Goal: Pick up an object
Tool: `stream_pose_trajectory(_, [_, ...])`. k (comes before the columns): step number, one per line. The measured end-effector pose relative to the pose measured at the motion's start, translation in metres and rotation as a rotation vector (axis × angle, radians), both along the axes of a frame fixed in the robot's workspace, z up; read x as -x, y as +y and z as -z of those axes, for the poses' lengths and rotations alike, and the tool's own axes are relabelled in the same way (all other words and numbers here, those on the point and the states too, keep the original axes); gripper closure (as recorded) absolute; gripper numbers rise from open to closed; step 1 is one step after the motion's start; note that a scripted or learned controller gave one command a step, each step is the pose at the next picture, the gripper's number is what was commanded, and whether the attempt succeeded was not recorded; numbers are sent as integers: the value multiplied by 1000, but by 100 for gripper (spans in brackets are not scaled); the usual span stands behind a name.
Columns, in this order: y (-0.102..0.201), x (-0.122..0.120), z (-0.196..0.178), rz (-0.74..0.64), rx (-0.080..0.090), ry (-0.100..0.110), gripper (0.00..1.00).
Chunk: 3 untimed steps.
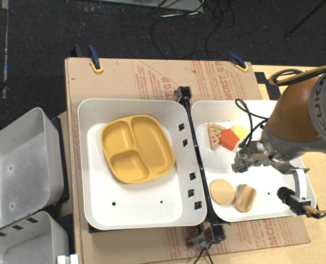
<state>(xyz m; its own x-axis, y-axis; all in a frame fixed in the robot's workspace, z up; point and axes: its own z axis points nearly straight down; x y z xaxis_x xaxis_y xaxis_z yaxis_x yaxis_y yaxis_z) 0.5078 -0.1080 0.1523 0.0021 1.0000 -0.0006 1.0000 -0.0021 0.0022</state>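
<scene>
The cardboard sheet [135, 76] under both bins carries red printed lettering, mirrored and too broken to read, and two blue-and-yellow clamps [95, 59] hold its far edge. In the right bin [261, 216], nearest the camera, a round tan disc [222, 192] lies flat, touching a tan bread-like block [245, 197] whose long axis runs near to far with a slight tilt; farther back an orange block [230, 140] sits between a speckled cracker wedge [215, 135], tip pointing toward the camera, and a yellow piece [240, 132]. The gripper [245, 161] hangs over the bin's middle, just beside the orange block, with nothing seen in it and its opening impossible to judge, while the left bin [97, 213] holds a yellow divided plate [136, 148].
</scene>
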Motion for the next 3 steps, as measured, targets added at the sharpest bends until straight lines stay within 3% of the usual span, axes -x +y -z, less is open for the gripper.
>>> stream_pose_trajectory(2, [-1,-7,-105,-6,1,-3,100])
stream_pose_trajectory(3, [56,-5,-108,-11,-2,1,100])
